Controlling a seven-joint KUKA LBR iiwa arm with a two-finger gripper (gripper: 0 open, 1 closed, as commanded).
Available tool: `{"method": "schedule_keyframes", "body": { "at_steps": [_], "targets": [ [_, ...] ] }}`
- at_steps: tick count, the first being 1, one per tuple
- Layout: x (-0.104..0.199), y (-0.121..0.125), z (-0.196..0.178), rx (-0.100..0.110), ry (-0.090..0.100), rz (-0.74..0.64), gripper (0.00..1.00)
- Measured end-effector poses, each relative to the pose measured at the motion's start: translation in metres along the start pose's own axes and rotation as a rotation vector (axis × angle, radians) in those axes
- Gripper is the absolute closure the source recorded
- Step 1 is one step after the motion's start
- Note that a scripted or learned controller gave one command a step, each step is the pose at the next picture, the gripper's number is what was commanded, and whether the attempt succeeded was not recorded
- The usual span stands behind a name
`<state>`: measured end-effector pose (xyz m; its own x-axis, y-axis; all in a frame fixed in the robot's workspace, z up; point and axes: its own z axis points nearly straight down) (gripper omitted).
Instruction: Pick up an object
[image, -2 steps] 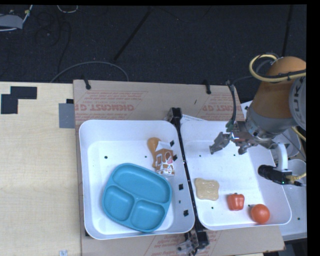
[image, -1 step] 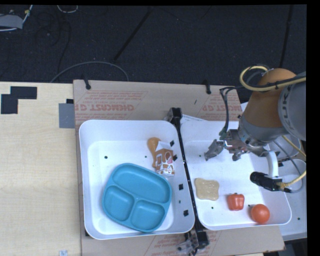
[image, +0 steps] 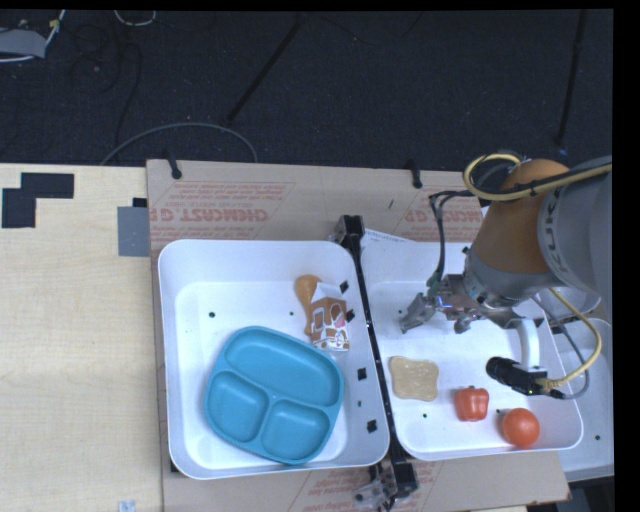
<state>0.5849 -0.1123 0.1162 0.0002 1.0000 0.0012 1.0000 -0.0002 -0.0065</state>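
My gripper (image: 438, 318) hangs over the upper middle of the right bin (image: 560, 440), its two fingers spread apart and nothing between them, so it is open. Just below it lies a tan slice of toast (image: 413, 378). Further right along the bin floor sit a small red pepper (image: 472, 403) and an orange-red tomato (image: 519, 427). In the left bin (image: 185, 300) rest a blue divided plate (image: 270, 405), a small printed packet (image: 329, 325) and a brown-orange piece (image: 306, 289) close to the divider.
The grey arm with its orange band (image: 520, 225) covers the right bin's upper right part. A black part with cables (image: 516, 376) hangs beside the pepper. A black divider clamp (image: 358, 300) runs between the bins. Cardboard (image: 260, 200) lies under both.
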Motion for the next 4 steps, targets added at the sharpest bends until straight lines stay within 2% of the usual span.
{"method": "schedule_keyframes", "body": {
  "at_steps": [1, 2, 3, 4],
  "targets": [
    [0.001, 0.0, 0.03, 0.0, 0.0, 0.001, 0.0],
    [0.0, 0.0, 0.019, -0.002, 0.0, 0.005, 1.0],
    [0.005, -0.004, -0.025, -0.006, -0.001, -0.001, 1.0],
    [0.002, 0.004, -0.086, -0.01, -0.002, -0.001, 1.0]
  ]
}}
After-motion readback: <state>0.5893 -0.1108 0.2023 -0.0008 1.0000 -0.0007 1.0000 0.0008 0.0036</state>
